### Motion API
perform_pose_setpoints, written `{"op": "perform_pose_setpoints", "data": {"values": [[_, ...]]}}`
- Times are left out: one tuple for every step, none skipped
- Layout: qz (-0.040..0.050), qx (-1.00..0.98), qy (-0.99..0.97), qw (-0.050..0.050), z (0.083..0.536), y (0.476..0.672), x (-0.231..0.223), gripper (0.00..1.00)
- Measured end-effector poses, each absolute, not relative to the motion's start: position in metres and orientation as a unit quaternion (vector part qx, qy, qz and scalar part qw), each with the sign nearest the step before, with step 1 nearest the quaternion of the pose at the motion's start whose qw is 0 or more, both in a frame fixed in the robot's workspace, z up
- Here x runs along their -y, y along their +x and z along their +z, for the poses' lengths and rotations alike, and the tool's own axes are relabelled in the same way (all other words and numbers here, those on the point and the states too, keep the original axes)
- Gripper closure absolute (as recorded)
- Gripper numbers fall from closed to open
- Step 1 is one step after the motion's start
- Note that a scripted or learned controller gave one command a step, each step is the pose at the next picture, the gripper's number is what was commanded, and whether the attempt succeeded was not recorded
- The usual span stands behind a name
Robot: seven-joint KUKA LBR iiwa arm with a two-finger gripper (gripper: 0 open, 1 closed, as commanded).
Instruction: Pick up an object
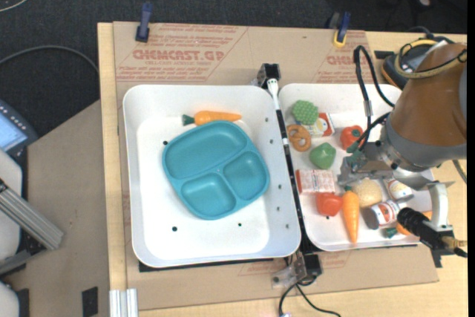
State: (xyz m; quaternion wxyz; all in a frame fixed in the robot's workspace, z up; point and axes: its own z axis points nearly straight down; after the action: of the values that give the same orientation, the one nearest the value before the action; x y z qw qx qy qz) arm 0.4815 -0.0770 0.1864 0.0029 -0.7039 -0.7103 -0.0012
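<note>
The right bin [315,237] holds several toy foods: a green bumpy piece [304,111], a pretzel [300,137], a green round piece [322,155], a red tomato [350,136], a wrapped packet [315,180], a red pepper [329,204], an orange carrot [350,217], a beige lump [369,194] and a small can [382,214]. My gripper [361,168] is low over this bin's middle, just above the beige lump and right of the green round piece. Its own body hides its tips.
The left bin [148,219] carries a teal divided plate [215,168] with a second carrot [211,116] lying behind it. The arm's orange-brown wrist [430,115] covers the right bin's far right side. Cables [364,85] hang over its back edge.
</note>
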Motion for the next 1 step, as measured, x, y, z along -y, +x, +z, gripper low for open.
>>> {"op": "perform_pose_setpoints", "data": {"values": [[0.0018, 0.706, -0.709, 0.002, 0.1577, 0.4777, 0.1281, 1.00]]}}
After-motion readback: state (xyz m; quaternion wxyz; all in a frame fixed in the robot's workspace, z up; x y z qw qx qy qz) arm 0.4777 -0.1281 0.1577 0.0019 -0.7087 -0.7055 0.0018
